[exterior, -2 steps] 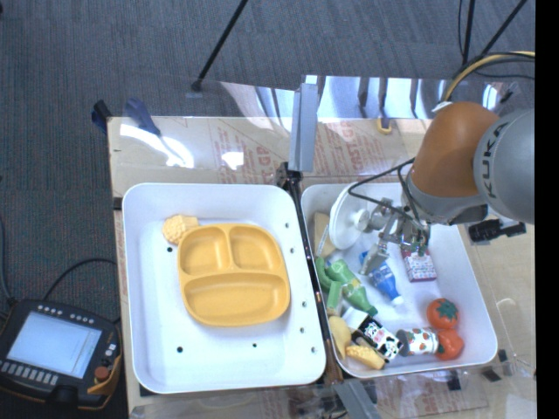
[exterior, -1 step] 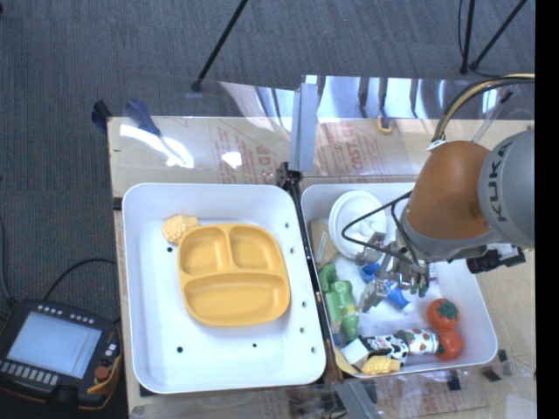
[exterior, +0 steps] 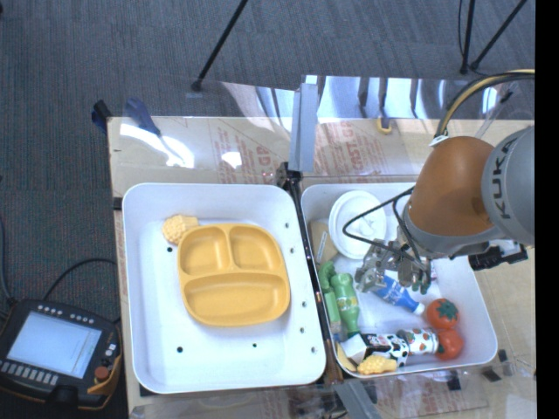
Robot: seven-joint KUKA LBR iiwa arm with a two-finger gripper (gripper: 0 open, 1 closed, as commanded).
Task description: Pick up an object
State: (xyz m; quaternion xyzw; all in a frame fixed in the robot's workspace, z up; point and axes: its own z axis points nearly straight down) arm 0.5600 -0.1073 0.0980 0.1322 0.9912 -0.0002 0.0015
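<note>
Blue-capped bottle (exterior: 397, 296) lay tilted in the right bin (exterior: 476, 317), just under the gripper (exterior: 390, 273). Couldn't tell about the grip. Had a green bottle (exterior: 346, 302) at 9 o'clock, white bowl (exterior: 356, 223) at 11, tomatoes (exterior: 444, 326) at 4. Yellow divided plate (exterior: 233, 273) sat over in the left bin (exterior: 153, 321).

The arm (exterior: 515, 186) is grey with black "KUKA" lettering on its side. A glossy orange band (exterior: 450, 199) rings it above the wrist. Black cables (exterior: 371, 221) loop toward the metallic gripper (exterior: 393, 273).
</note>
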